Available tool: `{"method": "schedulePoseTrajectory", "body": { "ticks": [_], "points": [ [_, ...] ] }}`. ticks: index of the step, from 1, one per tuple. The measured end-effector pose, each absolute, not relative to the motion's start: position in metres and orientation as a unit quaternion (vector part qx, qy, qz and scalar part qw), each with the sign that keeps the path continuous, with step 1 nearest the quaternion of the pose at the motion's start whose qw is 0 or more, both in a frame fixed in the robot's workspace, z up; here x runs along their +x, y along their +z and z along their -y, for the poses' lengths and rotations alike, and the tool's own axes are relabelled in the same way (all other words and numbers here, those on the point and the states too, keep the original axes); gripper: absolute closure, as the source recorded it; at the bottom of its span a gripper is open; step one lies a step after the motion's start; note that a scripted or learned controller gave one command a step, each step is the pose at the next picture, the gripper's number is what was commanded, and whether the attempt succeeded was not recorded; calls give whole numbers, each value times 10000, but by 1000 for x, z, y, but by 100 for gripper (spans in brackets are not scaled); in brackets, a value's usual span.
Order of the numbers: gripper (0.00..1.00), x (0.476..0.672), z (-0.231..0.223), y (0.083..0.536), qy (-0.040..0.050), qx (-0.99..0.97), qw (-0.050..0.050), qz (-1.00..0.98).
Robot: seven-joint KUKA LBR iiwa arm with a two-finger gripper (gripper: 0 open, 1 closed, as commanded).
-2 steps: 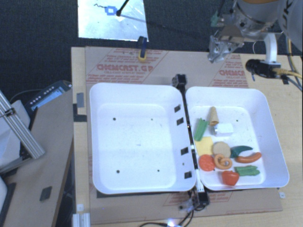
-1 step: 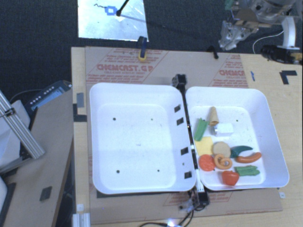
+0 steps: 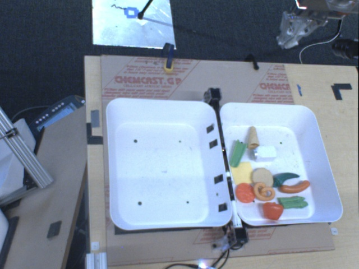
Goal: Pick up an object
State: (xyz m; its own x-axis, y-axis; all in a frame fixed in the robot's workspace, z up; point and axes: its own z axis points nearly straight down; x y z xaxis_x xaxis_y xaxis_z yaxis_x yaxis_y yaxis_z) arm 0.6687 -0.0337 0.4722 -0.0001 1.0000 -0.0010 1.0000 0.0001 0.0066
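The right bin [image 3: 320,144] holds several small toy foods: a green pod [image 3: 237,153], a tan cone [image 3: 253,135], a white block [image 3: 265,152], a yellow piece [image 3: 242,174], a round tan slice [image 3: 261,176], a red tomato slice [image 3: 244,193], a pretzel ring [image 3: 265,192], a sausage [image 3: 294,187], a dark green pepper [image 3: 285,177], a green bean [image 3: 293,203] and a red piece [image 3: 272,210]. My gripper [image 3: 291,32] hangs at the top right, beyond the bench's far edge and well away from the bins. Nothing shows in it.
The left bin [image 3: 162,164] lies beside the right one, joined by a black clip strip [image 3: 220,156]. A shiny metal plate [image 3: 133,15] lies on the floor at top left. A grey console [image 3: 56,112] and a metal rail [image 3: 25,158] stand at the left.
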Motion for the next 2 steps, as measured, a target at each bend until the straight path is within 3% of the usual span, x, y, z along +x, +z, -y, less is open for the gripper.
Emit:
{"method": "schedulePoseTrajectory", "body": {
  "ticks": [1, 2],
  "points": [
    [100, 651, -52, 344, -32, 7027, -54, -7114],
    [100, 644, -40, 395, 25, 7063, 21, -7079]
  ]
}}
